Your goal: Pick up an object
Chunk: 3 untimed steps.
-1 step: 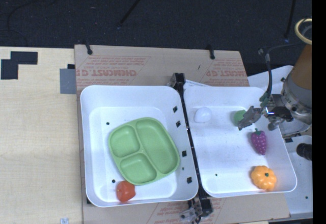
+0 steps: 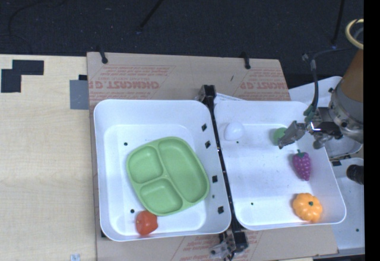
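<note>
- The tool [image 2: 303, 135] hangs over the right bin [image 2: 261, 206] at its far right side, its two fingers spread apart with nothing between them.
- Just left of it lies a small green object [image 2: 279, 134]; just nearer lies the purple grape bunch [image 2: 301, 165]. The orange pumpkin [image 2: 307, 207] sits in the near right corner.
- Risk: the tool stands between green object and grapes, so a straight descent may close on bare bin floor.
- The green object is partly hidden by a finger; a nudge could push it away.
- The grapes look lumpy and may slip from a shallow pinch.
- The bin's right wall is close, so a finger could strike it.
</note>
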Tool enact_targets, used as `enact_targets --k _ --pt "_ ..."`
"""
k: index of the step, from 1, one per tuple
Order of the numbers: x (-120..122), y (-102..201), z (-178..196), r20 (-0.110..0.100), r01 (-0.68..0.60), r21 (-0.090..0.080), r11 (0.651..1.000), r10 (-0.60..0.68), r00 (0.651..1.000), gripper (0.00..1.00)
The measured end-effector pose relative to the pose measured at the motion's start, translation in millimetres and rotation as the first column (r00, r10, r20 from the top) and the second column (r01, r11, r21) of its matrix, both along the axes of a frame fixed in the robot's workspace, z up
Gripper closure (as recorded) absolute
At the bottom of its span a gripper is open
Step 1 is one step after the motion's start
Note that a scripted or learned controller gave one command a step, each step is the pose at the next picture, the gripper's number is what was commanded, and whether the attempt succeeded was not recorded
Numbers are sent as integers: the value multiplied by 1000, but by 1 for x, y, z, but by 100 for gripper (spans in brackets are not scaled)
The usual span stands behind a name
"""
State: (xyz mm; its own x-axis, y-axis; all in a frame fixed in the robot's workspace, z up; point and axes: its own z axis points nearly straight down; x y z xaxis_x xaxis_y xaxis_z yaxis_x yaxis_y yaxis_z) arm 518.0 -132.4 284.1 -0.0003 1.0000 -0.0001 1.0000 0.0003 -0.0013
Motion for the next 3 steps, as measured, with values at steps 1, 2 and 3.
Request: enact_targets --k 1,2,3 --pt "-3 3 -44 -6 0 2 1000 0 1000 0" --pt "-4 4 -109 -8 0 3 1000 0 1000 0" --pt "-8 6 -152 -6 1 2 1000 -1 1000 0"
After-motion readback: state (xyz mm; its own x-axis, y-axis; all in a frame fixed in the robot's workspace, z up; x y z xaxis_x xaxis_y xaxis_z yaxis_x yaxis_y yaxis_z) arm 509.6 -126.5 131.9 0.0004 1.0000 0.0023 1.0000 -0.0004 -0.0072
